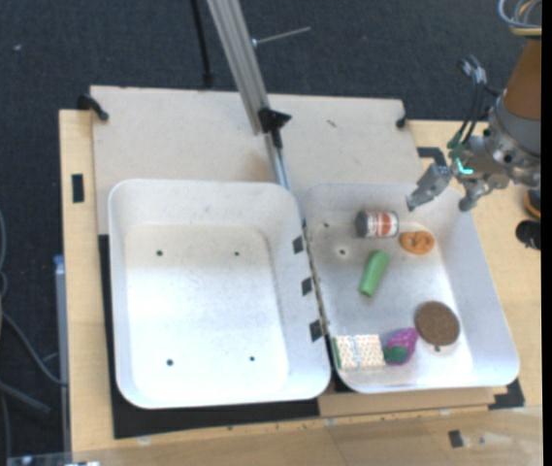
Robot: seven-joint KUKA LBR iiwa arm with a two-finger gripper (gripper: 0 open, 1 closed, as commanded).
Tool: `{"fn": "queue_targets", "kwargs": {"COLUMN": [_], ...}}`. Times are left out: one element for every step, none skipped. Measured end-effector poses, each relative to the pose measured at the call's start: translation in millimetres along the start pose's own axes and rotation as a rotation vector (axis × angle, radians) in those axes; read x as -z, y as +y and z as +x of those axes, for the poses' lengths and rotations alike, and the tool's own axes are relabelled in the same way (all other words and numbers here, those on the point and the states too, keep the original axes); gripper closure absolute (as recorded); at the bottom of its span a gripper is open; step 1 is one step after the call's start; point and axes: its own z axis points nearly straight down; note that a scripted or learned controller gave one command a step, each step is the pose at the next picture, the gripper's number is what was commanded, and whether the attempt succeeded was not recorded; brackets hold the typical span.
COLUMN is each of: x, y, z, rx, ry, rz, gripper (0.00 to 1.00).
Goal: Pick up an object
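My gripper [447,191] hangs over the far right corner of the right bin [479,289], open, with nothing between its two spread fingers. Below and left of it a small can with a red band [377,224] lies on its side. An orange round piece [415,243] sits just right of the can. A green cylinder [373,273] lies near the bin's middle. Toward the near side are a brown disc [437,323], a purple and green object [401,346] and a patterned block [359,351].
The left bin [208,289] sits beside the right one, sharing a divider edge. A slanted metal rail [242,51] rises from the bench behind the bins. Cables and a device lie off the bench at the left.
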Motion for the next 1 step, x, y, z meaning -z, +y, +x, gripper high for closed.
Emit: {"fn": "queue_targets", "kwargs": {"x": [2.6], "y": [0.7], "z": [-0.1], "rx": [0.001], "ry": [-0.002], "rz": [-0.004], "gripper": [0.00]}}
